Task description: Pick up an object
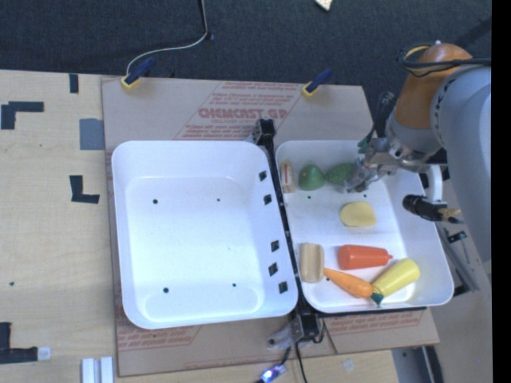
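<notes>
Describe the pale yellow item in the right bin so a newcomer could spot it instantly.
Look in the right bin, roughly at its centre. The pale yellow lump lies there, just above the red-orange block. It is the only rounded, potato-like piece, paler than the long yellow piece near the front corner.

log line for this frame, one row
arm: over right bin | tool: at dark green item, far side | grasp: unconfirmed | left bin: untouched
</notes>
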Robot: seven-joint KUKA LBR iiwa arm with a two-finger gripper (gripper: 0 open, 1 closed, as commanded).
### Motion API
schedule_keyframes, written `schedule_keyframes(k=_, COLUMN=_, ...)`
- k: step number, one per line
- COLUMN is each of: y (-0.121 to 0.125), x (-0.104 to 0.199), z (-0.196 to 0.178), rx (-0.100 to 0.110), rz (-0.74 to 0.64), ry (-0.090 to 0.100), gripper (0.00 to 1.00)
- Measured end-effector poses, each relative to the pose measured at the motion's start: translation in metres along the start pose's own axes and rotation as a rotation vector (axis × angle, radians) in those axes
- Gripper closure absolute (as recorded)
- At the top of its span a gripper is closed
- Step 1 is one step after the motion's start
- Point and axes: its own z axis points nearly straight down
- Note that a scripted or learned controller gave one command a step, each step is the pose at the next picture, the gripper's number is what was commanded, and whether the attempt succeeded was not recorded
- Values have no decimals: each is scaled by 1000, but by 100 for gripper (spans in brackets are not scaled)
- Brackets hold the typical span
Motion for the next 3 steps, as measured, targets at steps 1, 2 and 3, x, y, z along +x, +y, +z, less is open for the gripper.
schedule_keyframes(k=1, y=0, x=0, z=0, rx=-1, rz=0, ry=-1, gripper=0)
schedule_keyframes(k=2, y=0, x=0, z=-10, rx=-1, rz=-1, ry=-1, gripper=100)
schedule_keyframes(k=3, y=0, x=0, z=-9, rx=0, rz=0, ry=-1, gripper=0)
